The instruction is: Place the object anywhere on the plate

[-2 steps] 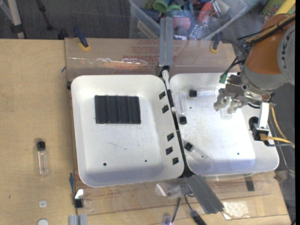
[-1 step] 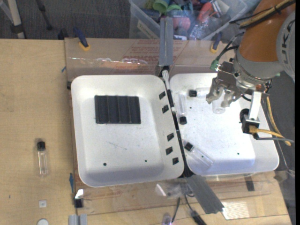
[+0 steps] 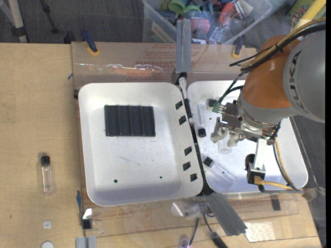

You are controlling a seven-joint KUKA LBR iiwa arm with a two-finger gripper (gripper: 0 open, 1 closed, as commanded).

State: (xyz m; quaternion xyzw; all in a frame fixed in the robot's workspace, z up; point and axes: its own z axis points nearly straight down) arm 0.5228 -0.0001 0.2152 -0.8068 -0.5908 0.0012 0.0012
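A black ribbed plate (image 3: 129,121) lies flat in the upper left part of the left white bin (image 3: 98,185). My gripper (image 3: 226,137) hangs low over the middle of the right bin (image 3: 297,159), well to the right of the plate. A small clear object (image 3: 221,171) lies on the right bin's floor just below and in front of the gripper. The view is too blurred there to tell whether anything is held. The grey arm with its orange band (image 3: 269,81) covers the bin's upper right part.
Black clips (image 3: 187,151) line the divider between the bins. A small glass vial (image 3: 46,172) lies on the wooden bench at left. A clear tub of colourful items (image 3: 207,6) stands behind the bins. A yellow cable (image 3: 276,185) loops near the right bin's front.
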